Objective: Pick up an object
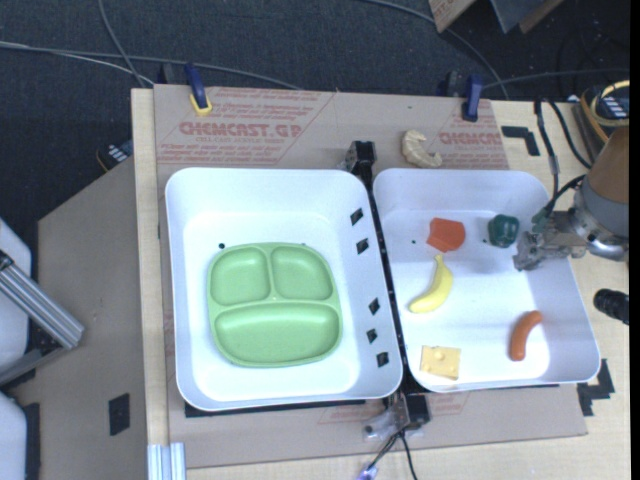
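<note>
The right bin (470, 193) holds several toy foods: a red-orange piece (446, 234), a dark green piece (502, 230), a yellow banana (433, 288), an orange-red sausage (524, 335) and a yellow cheese block (441, 361). My gripper (533, 247) hangs over the bin's right side, just right of the green piece and above the sausage. Nothing shows between its fingers.
The left bin (190, 268) carries a green divided plate (274, 304). A beige object (421, 148) lies on the cardboard behind the bins. Clamps (199, 92) hold the board's back edge. Cables trail at the far right.
</note>
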`<state>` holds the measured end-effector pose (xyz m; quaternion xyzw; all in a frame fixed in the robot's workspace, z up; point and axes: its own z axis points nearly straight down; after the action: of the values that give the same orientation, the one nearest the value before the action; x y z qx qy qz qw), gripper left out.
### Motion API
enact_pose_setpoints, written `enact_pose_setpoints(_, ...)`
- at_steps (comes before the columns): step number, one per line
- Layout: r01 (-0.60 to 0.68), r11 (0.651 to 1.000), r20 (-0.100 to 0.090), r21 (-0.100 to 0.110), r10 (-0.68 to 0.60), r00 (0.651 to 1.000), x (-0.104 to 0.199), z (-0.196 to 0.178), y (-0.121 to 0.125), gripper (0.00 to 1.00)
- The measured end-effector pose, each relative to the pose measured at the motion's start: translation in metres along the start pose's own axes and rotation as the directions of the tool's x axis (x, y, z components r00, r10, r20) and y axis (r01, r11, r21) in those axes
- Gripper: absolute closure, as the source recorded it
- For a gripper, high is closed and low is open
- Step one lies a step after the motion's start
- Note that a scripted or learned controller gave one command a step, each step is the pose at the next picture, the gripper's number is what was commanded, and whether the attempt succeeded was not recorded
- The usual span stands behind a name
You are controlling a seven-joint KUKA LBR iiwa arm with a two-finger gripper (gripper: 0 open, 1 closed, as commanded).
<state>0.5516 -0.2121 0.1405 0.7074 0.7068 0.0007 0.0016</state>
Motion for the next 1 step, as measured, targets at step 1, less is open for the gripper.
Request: enact_pose_setpoints(1,0.002,1.000,0.001,-0.002,-0.002,1.000,0.0070,-0.0468,0.0005,1.00)
